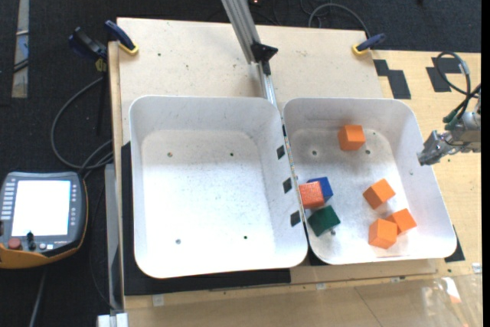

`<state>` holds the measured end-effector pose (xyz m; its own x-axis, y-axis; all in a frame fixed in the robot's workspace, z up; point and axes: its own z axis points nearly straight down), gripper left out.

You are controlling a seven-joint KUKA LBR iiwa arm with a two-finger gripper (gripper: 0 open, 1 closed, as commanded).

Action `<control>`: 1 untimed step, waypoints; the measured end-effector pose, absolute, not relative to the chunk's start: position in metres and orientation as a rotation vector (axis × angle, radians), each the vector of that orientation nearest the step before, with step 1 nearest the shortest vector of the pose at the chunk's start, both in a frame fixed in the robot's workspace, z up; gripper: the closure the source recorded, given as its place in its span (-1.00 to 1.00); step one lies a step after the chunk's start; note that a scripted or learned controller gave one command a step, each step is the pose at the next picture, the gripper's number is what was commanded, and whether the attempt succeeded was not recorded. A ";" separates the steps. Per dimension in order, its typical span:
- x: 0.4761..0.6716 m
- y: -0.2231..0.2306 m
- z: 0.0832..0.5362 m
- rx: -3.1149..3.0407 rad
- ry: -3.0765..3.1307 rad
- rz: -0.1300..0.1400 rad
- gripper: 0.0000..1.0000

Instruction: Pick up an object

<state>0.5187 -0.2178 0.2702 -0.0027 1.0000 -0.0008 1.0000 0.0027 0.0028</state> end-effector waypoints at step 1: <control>0.519 -0.218 0.270 2.217 2.223 0.001 -1.00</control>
